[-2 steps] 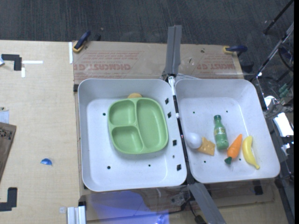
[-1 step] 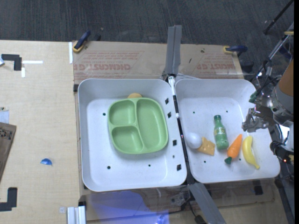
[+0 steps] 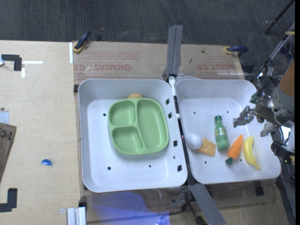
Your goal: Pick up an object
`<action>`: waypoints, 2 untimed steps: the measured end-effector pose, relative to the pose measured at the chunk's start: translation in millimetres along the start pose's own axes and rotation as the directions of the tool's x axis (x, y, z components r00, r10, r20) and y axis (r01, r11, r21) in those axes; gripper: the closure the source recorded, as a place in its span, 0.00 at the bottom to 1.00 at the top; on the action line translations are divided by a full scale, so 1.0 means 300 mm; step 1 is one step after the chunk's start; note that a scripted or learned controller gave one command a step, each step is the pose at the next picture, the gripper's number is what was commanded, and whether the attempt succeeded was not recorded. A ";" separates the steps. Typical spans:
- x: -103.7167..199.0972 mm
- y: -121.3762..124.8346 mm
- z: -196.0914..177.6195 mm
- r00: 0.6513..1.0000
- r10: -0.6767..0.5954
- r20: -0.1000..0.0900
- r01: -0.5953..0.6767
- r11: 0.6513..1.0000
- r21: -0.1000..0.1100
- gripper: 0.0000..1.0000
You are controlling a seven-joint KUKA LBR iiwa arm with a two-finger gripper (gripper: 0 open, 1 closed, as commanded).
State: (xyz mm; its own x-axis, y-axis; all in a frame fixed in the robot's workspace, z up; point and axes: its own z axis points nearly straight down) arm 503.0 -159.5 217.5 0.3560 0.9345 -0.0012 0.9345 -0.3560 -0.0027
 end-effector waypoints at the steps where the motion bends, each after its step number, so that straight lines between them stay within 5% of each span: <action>1: 0.021 0.032 0.422 0.996 -0.087 -0.001 0.087 0.996 -0.001 0.00; 2: 0.018 0.030 0.395 0.996 -0.084 0.000 0.084 0.996 0.002 1.00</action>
State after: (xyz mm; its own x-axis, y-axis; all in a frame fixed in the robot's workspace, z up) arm 513.1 -157.6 99.0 0.2765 0.9610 -0.0007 0.9610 -0.2765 -0.0050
